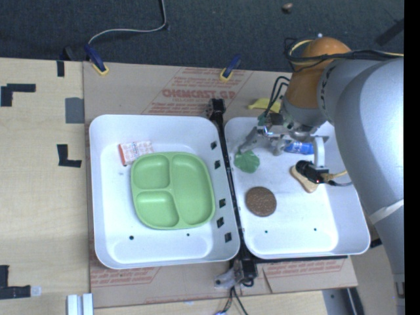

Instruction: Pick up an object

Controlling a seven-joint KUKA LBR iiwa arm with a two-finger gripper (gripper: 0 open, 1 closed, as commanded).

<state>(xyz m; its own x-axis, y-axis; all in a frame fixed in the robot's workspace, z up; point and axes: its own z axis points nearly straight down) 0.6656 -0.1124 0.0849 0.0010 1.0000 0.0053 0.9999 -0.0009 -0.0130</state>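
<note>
- Green lump (247, 162) is the likeliest pick. It lies in the right bin (341, 236), just beyond the brown disc (261, 201) as the camera sees it, a little to the disc's left and apart from it.
- The hand (254, 140) hangs beyond the brown disc too, farther off than the lump and over the lump's far edge. The slanted view hides whether it touches the lump, and I cannot tell whether the hand is wide or narrow. Nothing shows held in it.
- The lump looks soft and crumpled, with an uneven outline. I judge that a close could pinch only a loose fold, which would slip out on the lift.
- The bin wall to the disc's left runs close by the lump, so a descent that strays that way could strike the wall instead.
- A small blue item (300, 149), beyond the disc and to its right, sits near the wrist and could be knocked aside.
- The brown disc is flat, round, matte and rough-looking. It is so low that a drifting hand would probably scrape over it.
- The bin floor is smooth, glossy white plastic with rounded corners, so a pushed thing may slide rather than stay put.
- Well to the disc's left, in the left bin (105, 126), lies a green plate (174, 190), smooth, hard-looking and divided into three compartments.
</note>
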